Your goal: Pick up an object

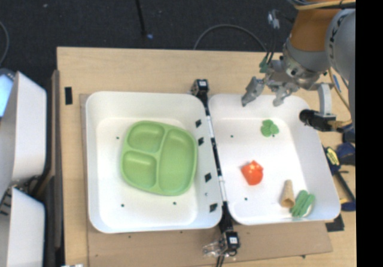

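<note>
My gripper (264, 96) hangs over the far edge of the right bin (239, 116), fingers spread apart with nothing between them. In that bin lie a small green leafy piece (270, 128) just below and right of the gripper, a red pepper-like object (252, 173) near the middle, and a tan cone (288, 193) beside a green pod (303, 203) at the near right corner. The gripper touches none of them.
The left bin (102, 158) holds a green divided plate (159, 157). A black clip (200, 87) sits at the far end of the divider between the bins. White boxes (24, 134) stand at the bench's left. Cables lie behind the bench.
</note>
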Controlling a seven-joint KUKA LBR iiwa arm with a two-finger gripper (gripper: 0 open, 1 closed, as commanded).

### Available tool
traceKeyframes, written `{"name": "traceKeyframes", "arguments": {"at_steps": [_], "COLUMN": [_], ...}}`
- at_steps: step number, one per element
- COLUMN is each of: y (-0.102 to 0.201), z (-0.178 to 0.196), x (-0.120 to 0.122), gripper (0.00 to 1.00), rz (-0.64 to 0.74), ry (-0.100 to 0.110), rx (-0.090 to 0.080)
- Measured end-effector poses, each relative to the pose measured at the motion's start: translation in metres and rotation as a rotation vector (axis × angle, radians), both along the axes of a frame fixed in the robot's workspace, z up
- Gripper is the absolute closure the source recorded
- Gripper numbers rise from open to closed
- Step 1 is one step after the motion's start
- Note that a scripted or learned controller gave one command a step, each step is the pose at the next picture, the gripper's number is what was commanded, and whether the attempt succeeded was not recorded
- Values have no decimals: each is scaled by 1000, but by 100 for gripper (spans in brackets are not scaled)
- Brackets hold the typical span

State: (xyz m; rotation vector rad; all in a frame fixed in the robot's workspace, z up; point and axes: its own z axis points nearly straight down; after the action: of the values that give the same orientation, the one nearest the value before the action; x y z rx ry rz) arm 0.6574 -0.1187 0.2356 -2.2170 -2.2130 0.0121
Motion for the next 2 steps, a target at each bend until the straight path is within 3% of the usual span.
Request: {"name": "traceKeyframes", "arguments": {"at_steps": [1, 2], "y": [0, -4], "z": [9, -52], "x": [3, -4], "gripper": [0, 0], "rz": [2, 1], "ry": [-14, -9], "rx": [-1, -3]}}
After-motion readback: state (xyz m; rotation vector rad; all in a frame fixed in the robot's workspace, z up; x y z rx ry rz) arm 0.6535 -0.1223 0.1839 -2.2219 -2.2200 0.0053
